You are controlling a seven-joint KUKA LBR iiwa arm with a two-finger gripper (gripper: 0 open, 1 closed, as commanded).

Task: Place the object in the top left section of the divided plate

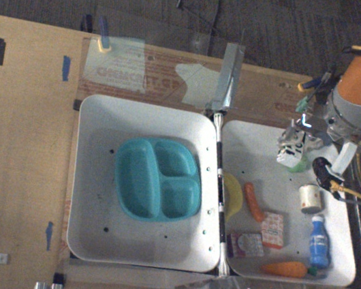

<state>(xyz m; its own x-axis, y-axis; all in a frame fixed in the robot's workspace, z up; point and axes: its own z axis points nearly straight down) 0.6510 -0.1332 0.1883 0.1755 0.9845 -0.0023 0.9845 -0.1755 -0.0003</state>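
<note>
Apparently the gripper [295, 148] hovers at the right bin's [347, 263] far edge; open or closed, I cannot tell. Grasp squarely before crossing to the divided plate [158, 180].

Lighting: even, moderately bright overhead light; soft shadow along the inner walls of the left bin [88, 159] and around the teal divided plate [158, 179]. Glare: pale reflections on the clear panel [122, 61] at the bench's far edge. Image quality: slightly soft and grainy throughout, small objects indistinct.
</note>
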